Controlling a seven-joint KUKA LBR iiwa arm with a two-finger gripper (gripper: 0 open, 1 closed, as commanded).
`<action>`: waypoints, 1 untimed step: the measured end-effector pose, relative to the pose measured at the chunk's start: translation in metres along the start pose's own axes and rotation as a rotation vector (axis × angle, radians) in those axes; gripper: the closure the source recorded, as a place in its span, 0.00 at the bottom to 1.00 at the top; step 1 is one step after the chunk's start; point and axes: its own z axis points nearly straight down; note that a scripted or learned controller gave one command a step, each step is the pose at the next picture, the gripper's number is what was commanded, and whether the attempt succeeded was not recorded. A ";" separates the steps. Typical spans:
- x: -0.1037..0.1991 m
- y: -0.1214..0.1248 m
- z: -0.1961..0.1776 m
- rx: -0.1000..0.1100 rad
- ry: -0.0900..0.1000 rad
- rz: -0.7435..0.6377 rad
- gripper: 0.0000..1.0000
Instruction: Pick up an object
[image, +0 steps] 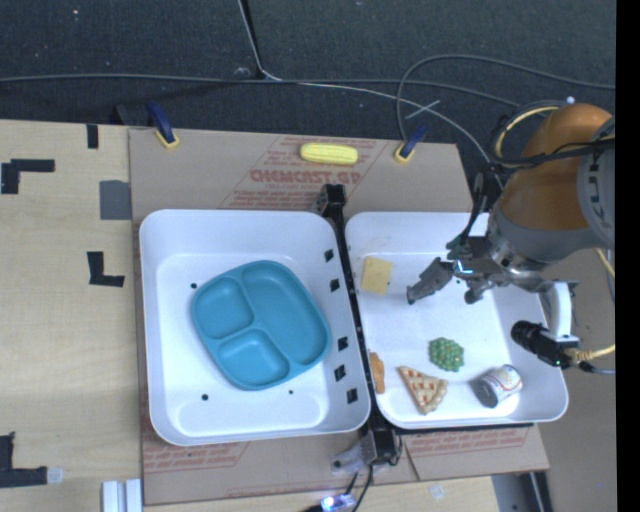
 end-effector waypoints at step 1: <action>0.000 0.003 -0.007 -0.013 -0.002 -0.003 0.00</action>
